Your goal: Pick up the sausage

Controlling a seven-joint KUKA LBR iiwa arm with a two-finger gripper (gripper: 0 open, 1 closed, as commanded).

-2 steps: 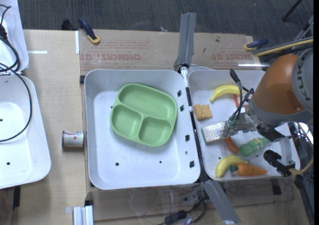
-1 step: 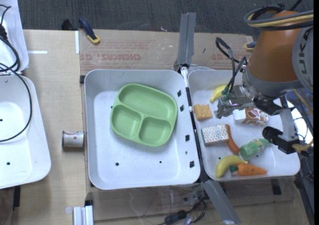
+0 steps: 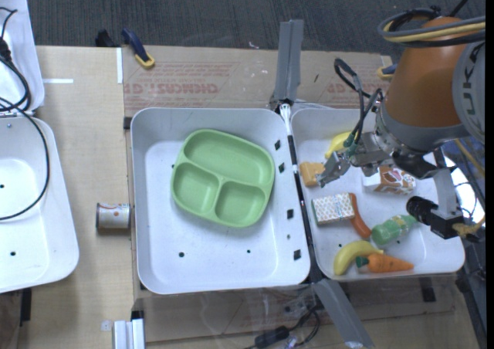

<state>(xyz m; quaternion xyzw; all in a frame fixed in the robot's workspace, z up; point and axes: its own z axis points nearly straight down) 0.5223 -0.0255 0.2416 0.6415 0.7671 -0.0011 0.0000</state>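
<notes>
Well, nothing has been lifted yet, as far as I can judge. The sausage (image 3: 360, 218), a reddish-orange link, lies on the floor of the right bin (image 3: 444, 262), tucked just beside the right edge of a speckled white block (image 3: 333, 208) and close to a green bottle (image 3: 392, 230). Its long axis runs at a slant, upper end pointing toward the bin's back-left, lower end toward the front-right, where it nears a yellow banana (image 3: 349, 256) and a carrot (image 3: 388, 264). The claw (image 3: 333, 170) hangs over the back-left part of the same bin, near a tan bun-like piece (image 3: 310, 174) and apart from the sausage, with the block between them. I cannot tell whether the claw's tips stand apart or together; they blur against the clutter, and I see nothing gripped. So the whole pick is left: move over the link, come down, grip, lift. The green plate (image 3: 223, 177) sits alone in the left bin (image 3: 150, 208) on the counter (image 3: 85, 77).
</notes>
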